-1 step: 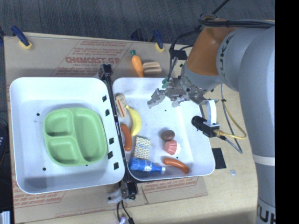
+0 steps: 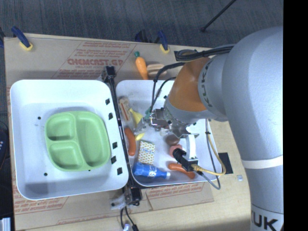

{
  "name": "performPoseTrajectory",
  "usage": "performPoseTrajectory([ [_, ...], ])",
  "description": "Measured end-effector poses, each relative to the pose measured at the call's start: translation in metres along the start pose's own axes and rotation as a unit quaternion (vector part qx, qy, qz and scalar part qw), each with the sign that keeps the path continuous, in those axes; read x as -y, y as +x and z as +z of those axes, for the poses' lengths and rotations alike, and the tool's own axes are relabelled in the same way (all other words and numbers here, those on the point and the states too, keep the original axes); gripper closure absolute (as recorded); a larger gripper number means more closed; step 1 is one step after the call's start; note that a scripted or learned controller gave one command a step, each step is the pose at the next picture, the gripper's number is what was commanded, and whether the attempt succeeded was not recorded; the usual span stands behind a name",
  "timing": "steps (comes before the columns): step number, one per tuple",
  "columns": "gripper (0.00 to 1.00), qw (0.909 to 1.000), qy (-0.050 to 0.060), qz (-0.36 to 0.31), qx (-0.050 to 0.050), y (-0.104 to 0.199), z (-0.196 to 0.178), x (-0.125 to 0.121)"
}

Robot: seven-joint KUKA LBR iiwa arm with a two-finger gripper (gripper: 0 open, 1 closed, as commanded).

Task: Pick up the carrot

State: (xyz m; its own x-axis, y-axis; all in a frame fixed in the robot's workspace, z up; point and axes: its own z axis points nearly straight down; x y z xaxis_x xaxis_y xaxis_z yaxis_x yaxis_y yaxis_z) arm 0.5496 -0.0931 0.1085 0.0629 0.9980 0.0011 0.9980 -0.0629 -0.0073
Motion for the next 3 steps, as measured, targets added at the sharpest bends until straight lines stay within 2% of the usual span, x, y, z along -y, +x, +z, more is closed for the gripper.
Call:
performPoseTrajectory([
  [1,0.00,0.9925,-0.003,0.122,0.000,0.015,-0.192,0.021],
  [2,0.00,0.9984,0.000,0.057,0.000,0.093,-0.089,0.067],
  [3,0.00,0.9999,-0.002,-0.012,0.001,0.052,-0.083,-0.014],
])
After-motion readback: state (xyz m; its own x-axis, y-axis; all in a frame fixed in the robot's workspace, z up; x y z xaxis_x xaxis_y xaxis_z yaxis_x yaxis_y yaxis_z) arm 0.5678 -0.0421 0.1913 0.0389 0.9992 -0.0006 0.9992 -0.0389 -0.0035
